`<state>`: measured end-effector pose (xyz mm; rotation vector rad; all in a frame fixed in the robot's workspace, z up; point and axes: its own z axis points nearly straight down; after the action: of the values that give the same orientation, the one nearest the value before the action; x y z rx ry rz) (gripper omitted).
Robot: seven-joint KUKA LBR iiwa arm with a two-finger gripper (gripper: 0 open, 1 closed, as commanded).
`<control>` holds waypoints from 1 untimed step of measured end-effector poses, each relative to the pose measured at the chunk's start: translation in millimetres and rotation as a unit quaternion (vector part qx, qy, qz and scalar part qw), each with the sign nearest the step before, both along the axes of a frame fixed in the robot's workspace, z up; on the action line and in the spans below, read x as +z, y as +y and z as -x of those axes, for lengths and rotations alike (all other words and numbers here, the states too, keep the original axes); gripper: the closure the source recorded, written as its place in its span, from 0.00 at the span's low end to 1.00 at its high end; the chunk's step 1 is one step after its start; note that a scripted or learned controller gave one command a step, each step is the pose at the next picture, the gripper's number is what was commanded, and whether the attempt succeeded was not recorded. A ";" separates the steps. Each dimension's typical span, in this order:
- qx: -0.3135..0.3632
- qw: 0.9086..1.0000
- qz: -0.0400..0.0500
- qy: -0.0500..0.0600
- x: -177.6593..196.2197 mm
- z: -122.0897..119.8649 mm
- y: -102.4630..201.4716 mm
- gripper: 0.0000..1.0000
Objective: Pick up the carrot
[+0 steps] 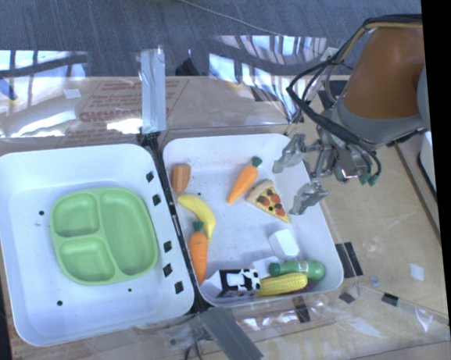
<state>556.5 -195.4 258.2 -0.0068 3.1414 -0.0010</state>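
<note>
Two carrots lie in the right bin [207,145]. One carrot [242,180] with a green top lies slanted near the bin's middle. The other carrot [199,249] rests along the left wall, below a banana. My gripper [297,178] hangs over the bin's right side, to the right of the slanted carrot and just beyond a pizza slice. It is open, its two grey fingers [287,156] spread wide with nothing between them.
The right bin also holds a banana [199,212], a pizza slice [268,200], an orange chunk [180,176], a white block [284,243], corn [282,284], a green vegetable [301,268] and a black-and-white toy [238,280]. A green divided plate [105,234] sits in the left bin [21,177].
</note>
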 end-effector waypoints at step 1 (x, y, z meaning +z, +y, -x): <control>-0.118 0.993 -0.001 0.003 -108.7 -31.7 0.3 0.00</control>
<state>588.2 -195.1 149.5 0.3657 3.1259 0.0018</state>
